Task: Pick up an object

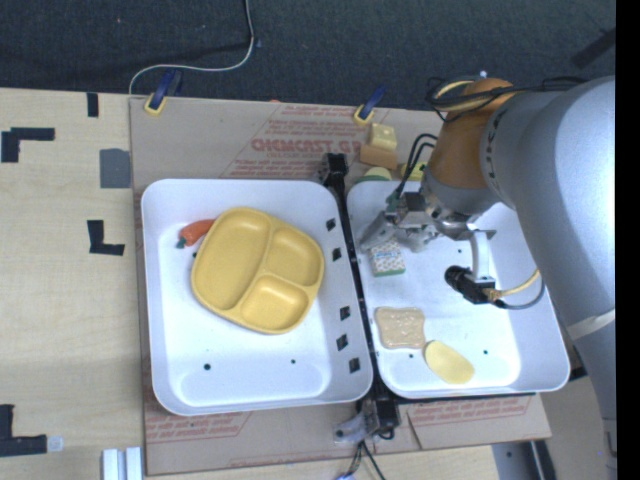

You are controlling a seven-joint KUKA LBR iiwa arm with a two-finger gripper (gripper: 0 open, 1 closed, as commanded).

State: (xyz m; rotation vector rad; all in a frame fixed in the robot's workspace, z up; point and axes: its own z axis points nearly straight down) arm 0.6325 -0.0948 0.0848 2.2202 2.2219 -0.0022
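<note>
Nearest me, in the right bin (520, 373), I see a pale yellow oval piece (449, 362) beside a tan toast slice (400, 328). Farther back, the jaws (392, 236) hang just above a small speckled packet (388, 260); I cannot tell their spread. Leftward, a yellow divided plate (258, 269) partly covers an orange carrot (197, 231).

Left bin (170, 368): yellow tray (258, 268) blocks centre, front free. Right bin (540, 363): arm (540, 158) covers back, middle floor open.
</note>
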